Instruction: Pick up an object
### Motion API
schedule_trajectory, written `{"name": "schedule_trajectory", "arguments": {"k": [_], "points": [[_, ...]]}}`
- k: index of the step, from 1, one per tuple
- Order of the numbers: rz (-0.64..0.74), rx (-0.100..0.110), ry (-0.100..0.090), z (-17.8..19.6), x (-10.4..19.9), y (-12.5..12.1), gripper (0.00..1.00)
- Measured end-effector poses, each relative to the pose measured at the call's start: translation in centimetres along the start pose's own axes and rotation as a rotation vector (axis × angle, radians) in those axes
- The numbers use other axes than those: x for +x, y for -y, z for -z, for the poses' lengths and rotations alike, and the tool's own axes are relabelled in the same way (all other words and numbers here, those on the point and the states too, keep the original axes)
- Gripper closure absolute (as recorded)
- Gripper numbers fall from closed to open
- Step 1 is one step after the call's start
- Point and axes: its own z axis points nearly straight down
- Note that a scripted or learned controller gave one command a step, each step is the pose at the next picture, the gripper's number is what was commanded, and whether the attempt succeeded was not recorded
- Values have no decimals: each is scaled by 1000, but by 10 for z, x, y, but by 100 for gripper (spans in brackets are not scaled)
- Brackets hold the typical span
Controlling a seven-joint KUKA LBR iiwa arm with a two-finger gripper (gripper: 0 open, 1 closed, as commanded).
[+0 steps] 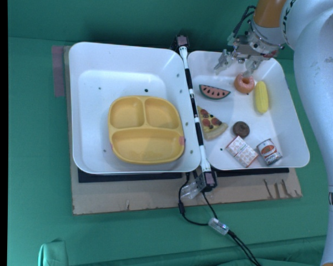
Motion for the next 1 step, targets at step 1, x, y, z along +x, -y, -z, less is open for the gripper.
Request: {"name": "schedule_trajectory", "arguments": {"k": [1], "points": [[-2, 0, 3, 0, 1, 0, 0]]}}
